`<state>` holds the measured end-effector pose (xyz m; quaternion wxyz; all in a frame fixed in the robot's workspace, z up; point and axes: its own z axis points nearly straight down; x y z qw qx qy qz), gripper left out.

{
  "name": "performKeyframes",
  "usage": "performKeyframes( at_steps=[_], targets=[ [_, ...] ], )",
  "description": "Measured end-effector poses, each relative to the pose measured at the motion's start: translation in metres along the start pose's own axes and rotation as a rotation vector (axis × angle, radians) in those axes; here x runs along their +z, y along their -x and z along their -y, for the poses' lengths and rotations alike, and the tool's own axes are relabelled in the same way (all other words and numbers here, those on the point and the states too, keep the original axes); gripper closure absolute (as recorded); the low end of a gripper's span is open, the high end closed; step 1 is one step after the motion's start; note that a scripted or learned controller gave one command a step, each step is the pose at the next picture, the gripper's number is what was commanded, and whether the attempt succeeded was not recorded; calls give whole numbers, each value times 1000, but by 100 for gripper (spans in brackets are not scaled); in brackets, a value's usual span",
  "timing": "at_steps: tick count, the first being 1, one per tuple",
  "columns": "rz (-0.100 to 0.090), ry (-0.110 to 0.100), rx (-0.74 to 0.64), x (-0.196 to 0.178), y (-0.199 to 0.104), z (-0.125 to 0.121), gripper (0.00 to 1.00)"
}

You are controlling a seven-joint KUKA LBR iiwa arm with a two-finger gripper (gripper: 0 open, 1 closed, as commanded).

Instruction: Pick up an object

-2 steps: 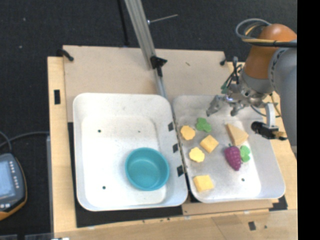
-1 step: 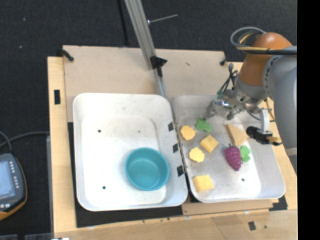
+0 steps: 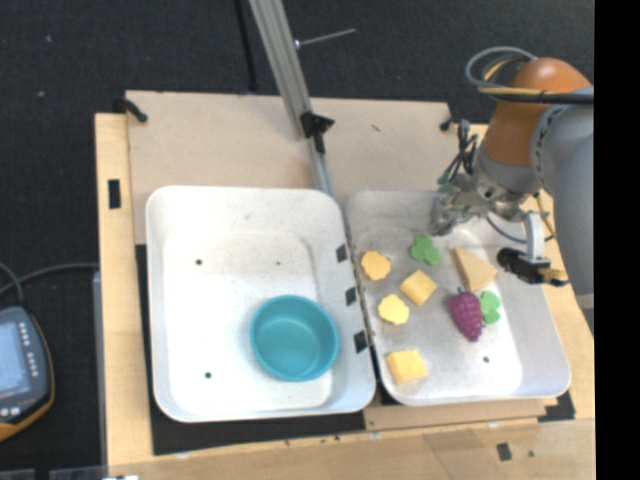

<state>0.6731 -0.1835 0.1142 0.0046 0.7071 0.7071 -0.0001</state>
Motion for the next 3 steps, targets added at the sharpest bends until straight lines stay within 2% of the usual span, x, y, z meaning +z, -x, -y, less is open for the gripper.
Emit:
performKeyframes(
  at_steps=[1, 2, 3],
  targets=[
    [-5, 3, 1, -61, 7, -9, 100],
    [-6, -3, -3, -100, 8, -10, 100],
    [-7, -5, -3, -112, -34, -3, 100]
  ],
)
